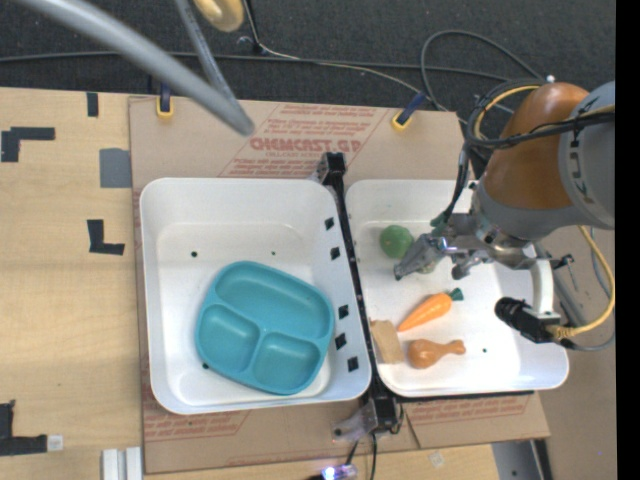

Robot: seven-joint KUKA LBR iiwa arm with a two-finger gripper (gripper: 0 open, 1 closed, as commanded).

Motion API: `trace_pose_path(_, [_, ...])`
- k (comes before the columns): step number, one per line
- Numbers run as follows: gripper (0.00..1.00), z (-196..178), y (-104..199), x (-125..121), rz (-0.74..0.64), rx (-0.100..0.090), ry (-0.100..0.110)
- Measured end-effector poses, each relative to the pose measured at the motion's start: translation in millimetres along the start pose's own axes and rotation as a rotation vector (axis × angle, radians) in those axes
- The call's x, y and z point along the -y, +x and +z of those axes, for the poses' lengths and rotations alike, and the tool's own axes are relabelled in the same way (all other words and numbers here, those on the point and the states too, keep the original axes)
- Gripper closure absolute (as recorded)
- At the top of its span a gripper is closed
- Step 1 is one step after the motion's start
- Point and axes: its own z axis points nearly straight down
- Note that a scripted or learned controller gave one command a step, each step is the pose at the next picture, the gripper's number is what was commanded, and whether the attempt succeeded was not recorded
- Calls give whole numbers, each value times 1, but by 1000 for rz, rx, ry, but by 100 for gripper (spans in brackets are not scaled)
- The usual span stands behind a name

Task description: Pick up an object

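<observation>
My gripper (438,261) hangs over the right bin (520,368), open, with nothing between its fingers. A green ball (396,239) lies just left of the left fingertip. An orange carrot (427,310) with a green stub lies a little below the gripper. Nearer the front wall rest a brown drumstick-shaped toy (436,352) and a tan wooden block (384,340) against the divider.
The left bin (170,218) holds a teal divided plate (265,328). A black clip strip (343,258) runs along the wall between the bins. The arm's orange band (535,148) and cables crowd the right bin's far right side.
</observation>
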Motion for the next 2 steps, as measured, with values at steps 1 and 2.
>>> trace_pose_path(1, [0, -6, 0, -3, -3, 1, -12])
trace_pose_path(2, [0, 58, 0, 2, -2, 1, -7])
